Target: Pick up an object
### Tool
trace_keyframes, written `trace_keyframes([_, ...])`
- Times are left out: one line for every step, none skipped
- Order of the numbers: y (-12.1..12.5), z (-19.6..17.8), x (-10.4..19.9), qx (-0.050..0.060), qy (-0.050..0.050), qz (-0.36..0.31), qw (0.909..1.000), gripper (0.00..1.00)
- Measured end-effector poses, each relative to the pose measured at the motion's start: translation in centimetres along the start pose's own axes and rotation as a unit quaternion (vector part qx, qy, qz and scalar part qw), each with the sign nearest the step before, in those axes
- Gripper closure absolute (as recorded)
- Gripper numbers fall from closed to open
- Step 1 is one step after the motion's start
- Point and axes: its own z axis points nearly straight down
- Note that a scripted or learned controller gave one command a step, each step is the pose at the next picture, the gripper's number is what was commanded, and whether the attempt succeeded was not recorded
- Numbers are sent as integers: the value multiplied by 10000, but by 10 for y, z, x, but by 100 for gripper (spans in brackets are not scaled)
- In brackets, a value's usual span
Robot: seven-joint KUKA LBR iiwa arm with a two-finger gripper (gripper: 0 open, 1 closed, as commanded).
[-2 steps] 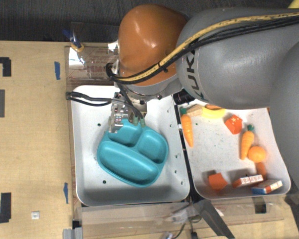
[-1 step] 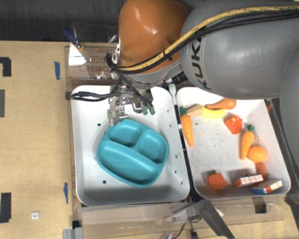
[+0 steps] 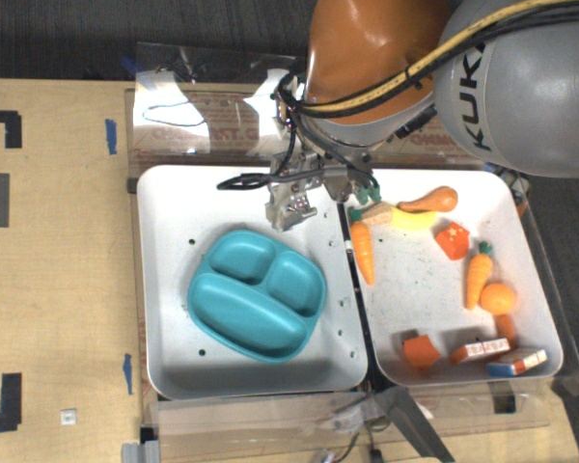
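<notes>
You have one grey arm (image 3: 521, 75) with an orange band, marked "KUKA" though only "KU" reads clearly. Two shallow white bins sit side by side: the left bin (image 3: 164, 287) and the right bin (image 3: 531, 287). One teal divided plastic plate (image 3: 256, 292) lies in the left bin. The gripper (image 3: 291, 205) hangs over that bin's far right corner; you cannot tell how its jaws stand. The right bin holds two orange toy carrots (image 3: 363, 251) (image 3: 478, 274), one orange gourd (image 3: 429, 201), one orange ball (image 3: 498, 298), and several small blocks, labels unreadable.
</notes>
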Motion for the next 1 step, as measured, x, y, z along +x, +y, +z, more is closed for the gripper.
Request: trace_keyframes([3,-12,-2,-11,-51,-16,10000,100])
